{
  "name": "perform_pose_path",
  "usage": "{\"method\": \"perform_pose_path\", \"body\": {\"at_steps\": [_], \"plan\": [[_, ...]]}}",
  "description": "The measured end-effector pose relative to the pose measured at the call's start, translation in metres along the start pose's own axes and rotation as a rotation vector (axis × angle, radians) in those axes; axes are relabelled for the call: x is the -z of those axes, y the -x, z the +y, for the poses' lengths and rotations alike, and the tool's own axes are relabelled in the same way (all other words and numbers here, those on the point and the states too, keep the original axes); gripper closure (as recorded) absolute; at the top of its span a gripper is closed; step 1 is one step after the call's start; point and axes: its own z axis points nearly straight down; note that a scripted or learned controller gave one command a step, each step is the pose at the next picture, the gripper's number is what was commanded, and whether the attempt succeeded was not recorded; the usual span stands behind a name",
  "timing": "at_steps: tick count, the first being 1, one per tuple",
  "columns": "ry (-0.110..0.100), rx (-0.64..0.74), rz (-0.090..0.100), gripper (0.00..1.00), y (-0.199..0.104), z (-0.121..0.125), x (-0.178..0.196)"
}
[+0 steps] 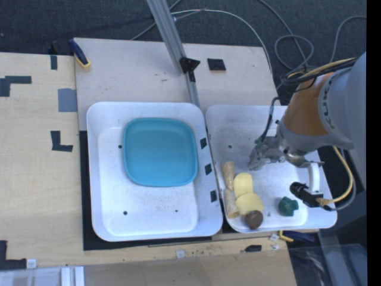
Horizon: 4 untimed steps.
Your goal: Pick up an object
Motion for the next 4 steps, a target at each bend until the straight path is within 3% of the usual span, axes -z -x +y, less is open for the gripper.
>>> {"method": "perform_pose_path", "body": {"at_steps": [2,3,4], "plan": [[0.001,0.0,0.001,1.0,-0.001,0.008,0.124],[-0.003,0.0,0.002,1.0,-0.001,0.008,0.129],[-0.003,0.004,0.003,1.0,-0.05,0.028,0.137]]}}
